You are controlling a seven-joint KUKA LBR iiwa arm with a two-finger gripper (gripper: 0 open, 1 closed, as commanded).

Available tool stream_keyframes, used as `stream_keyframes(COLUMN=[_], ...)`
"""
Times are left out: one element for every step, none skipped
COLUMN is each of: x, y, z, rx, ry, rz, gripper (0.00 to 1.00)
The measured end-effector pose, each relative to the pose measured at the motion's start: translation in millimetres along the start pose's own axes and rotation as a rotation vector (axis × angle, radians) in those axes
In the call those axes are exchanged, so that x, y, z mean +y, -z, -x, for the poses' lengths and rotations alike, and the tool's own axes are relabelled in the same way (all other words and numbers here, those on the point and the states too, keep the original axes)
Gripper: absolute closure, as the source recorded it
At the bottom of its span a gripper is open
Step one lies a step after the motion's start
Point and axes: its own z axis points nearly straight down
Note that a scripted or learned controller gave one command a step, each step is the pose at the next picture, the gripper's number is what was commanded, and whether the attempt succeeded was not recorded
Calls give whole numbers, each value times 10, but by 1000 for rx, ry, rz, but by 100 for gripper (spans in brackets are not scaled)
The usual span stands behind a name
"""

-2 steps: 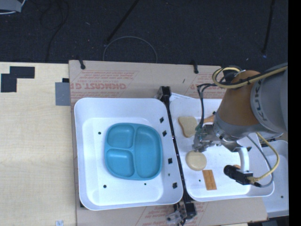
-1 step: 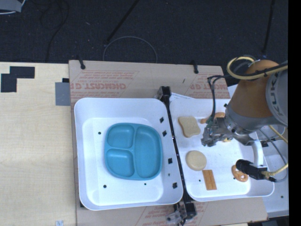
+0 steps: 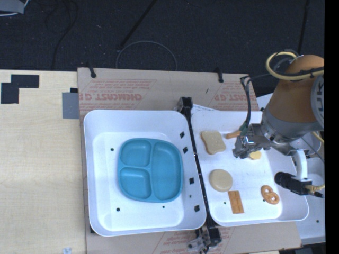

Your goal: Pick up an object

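A: Step? Gripper sits low in the right bin, near its 12 o'clock wall, between the bread slice at its 9 o'clock and a small yellow piece touching its 4 o'clock side. Reads as descent onto a target.

B: Jaws?

A: Cannot tell; too small and dark. Nothing visibly held.

B: Next?

A: Judged: centre over the yellow piece, close, lift. Round cookie, wafer, pretzel lie toward 6 o'clock; blue plate in left bin.
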Motion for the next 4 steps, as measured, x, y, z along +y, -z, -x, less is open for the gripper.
stream_keyframes(x=[6, -33, -19, -85], y=[521, 323, 161, 230], z=[10, -511, -1031, -1615], rx=[0, 2, 1, 2], ry=[0, 3, 2, 5], rz=[1, -6, -7, -4], gripper=[100, 100, 100, 100])
